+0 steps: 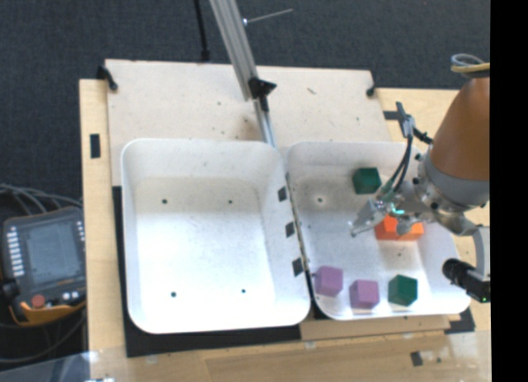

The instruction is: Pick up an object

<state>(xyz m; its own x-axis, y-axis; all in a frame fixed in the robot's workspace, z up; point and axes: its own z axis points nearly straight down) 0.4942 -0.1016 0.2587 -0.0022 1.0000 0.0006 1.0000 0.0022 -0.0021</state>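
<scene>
1. Now we see the hand [388,217] low in the right bin [330,166], right at the orange block [402,228].
2. We cannot tell whether it is spread or pinching.
3. Two green blocks [367,180] and two purple blocks [329,280] lie nearby.

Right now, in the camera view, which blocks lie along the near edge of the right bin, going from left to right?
Left purple block → right purple block → green block. All three lie in the right bin, along its near wall, each apart from its neighbour.
</scene>
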